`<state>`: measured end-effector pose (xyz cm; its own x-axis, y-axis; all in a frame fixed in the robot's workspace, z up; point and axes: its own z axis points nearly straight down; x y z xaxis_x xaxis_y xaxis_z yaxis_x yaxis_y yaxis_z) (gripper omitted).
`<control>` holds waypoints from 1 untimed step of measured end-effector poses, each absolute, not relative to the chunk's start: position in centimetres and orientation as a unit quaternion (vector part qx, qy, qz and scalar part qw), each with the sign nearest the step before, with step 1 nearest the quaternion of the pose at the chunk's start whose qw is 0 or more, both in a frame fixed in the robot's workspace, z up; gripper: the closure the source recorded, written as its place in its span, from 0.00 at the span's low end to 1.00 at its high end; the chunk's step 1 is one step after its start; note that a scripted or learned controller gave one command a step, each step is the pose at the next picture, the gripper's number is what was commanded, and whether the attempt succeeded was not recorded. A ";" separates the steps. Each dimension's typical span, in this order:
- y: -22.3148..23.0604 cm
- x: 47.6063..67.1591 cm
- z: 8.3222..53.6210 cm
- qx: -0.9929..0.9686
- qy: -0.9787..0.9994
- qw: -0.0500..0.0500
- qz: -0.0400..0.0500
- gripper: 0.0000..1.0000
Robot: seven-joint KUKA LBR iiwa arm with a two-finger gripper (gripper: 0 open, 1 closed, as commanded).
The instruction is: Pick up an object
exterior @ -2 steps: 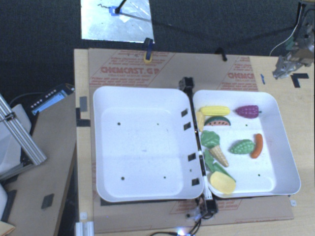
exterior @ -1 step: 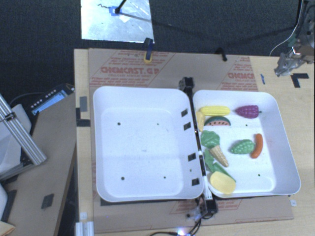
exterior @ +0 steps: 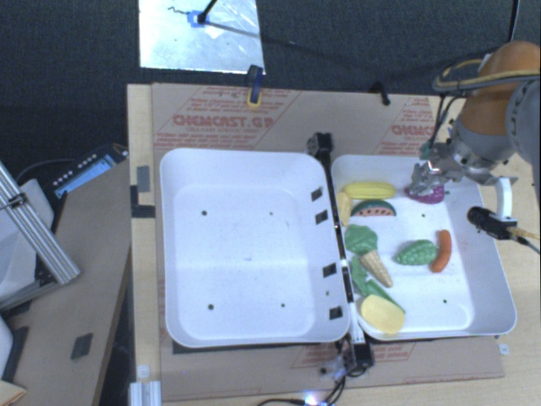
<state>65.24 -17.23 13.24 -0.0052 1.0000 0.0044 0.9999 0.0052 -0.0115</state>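
The gripper point(exterior: 425, 178) hovers over a purple toy piece point(exterior: 429, 194) near the right bin's point(exterior: 490, 311) back edge, its grasp state unreadable here; the piece looks light, rigid, slick plastic, best pinched across its narrow middle.

Arm reaching in from the right, gripper low at the far edge of the right-hand bin.

The grey arm point(exterior: 499, 117) comes in from the upper right, its orange band point(exterior: 507, 70) sitting high above the wrist, with looped cables draped over it. From there the wrist bends downward and leftward, ending in the metallic gripper point(exterior: 423, 178), which points down at the far side of the right bin point(exterior: 490, 286), close to its back rim. The fingertips are too small and cluttered from here to make out. A dark fitting sticks out below the wrist toward the bin's right edge.
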 end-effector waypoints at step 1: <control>-14.7 66.9 8.3 -0.705 -0.709 -0.001 -0.001 1.00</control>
<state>66.95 -14.66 8.25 -0.0064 1.0000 0.0000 1.0000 0.0064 0.0017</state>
